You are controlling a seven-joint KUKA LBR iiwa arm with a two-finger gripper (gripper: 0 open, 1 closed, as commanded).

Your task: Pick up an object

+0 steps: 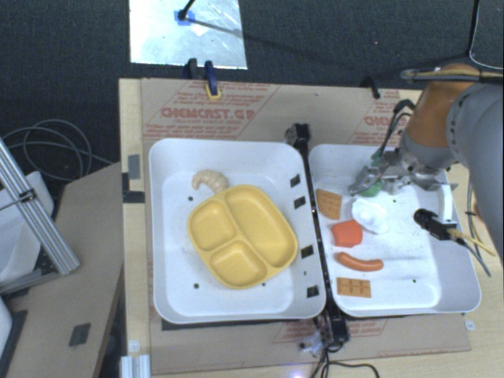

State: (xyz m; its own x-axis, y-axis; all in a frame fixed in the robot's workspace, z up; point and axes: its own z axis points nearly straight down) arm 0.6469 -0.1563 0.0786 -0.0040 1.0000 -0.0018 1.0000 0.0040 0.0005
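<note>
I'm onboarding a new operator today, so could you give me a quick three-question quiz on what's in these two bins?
1. True or false: the yellow divided plate lies in the left bin.
2. Which item lies nearest the right bin's front edge? A) hot dog B) lower waffle cracker C) white lump
3. Fill in: the croissant sits just behind the plate's ____ end.

Key: 1 true; 2 B; 3 left. The claw hovers over the right bin's back.
</note>
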